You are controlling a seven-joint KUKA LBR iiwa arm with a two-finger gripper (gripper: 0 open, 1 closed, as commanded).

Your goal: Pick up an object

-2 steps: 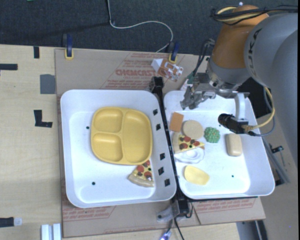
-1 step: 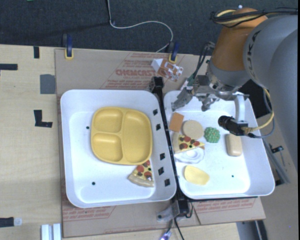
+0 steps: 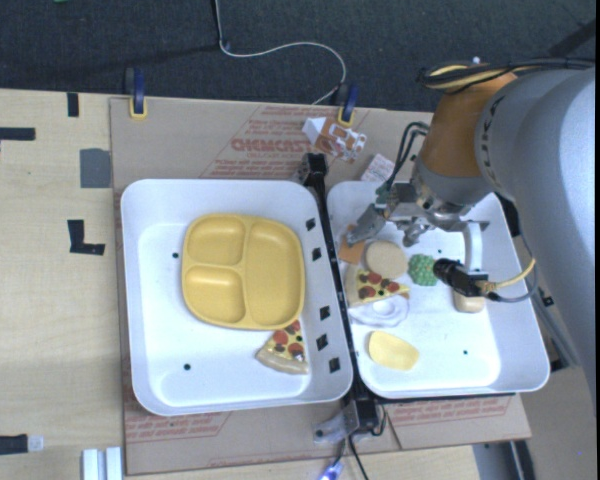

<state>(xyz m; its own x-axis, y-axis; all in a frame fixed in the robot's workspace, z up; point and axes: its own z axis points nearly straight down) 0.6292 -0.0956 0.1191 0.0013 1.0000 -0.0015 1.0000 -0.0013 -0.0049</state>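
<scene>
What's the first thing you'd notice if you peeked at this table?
A big yellow plate with three sections fills the left bin, with a toy pizza slice just below it. On the right, the grey and orange robot arm leans over the right bin, crowded with little toy foods.

This looks like a robotics lab or test cell, not a home or kitchen. An industrial arm (image 3: 540,168) with an orange band reaches over a counter (image 3: 40,268) marked with black tape pieces. Two white bins (image 3: 140,368) sit on a cardboard sheet (image 3: 260,143) held by clamps (image 3: 137,93) — a makeshift rig. The food is toy plastic: pizza slices (image 3: 283,348), a yellow divided plate (image 3: 244,271). A loose cable (image 3: 280,50) trails across dark carpet (image 3: 380,18) — plainly an experimental setup.
</scene>
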